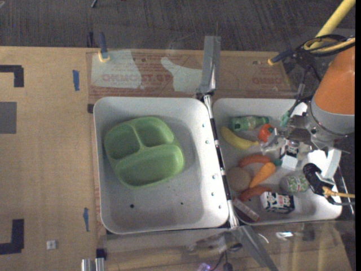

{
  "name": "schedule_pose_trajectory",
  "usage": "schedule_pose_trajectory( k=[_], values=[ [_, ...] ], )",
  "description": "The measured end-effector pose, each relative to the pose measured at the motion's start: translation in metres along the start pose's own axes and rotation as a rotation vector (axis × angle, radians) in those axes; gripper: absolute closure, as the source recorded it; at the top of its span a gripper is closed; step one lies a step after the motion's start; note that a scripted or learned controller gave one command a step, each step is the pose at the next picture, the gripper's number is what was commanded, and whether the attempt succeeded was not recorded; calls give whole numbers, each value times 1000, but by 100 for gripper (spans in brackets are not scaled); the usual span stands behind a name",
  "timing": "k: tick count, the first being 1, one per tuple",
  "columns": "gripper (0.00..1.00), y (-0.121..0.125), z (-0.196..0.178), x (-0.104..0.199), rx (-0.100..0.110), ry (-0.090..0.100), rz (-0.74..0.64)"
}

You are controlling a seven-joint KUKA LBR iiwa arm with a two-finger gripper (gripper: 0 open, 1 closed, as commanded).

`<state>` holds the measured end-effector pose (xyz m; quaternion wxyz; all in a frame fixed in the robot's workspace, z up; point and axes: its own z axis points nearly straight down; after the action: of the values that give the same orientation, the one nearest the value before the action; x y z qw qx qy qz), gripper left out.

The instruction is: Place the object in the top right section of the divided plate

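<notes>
Robot gripper point(282, 143) poised over the toy-filled right bin point(225, 109).
Finger state cannot be told. No object is seen held. The green divided plate point(144, 150) lies well to the left, in the left bin point(107, 208); its top right section point(158, 133) is unoccupied. The arm point(335, 97) is bent downward from the right.

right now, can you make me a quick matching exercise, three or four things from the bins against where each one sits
Things:
1. divided plate
2. banana
3. small carton
4. gripper

Places:
A. near front edge of the right bin
B. left bin
C. over the right bin, beside a red and a green item
D. right bin, close to the divider, below the green bottle

Pairs: 1-B, 2-D, 3-A, 4-C
</notes>
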<state>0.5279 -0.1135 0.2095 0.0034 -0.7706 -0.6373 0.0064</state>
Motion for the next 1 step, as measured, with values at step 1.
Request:
schedule_pose_trajectory(
  k=[1],
  values=[
    [100, 1, -7, 0, 3, -2, -2]
  ],
)
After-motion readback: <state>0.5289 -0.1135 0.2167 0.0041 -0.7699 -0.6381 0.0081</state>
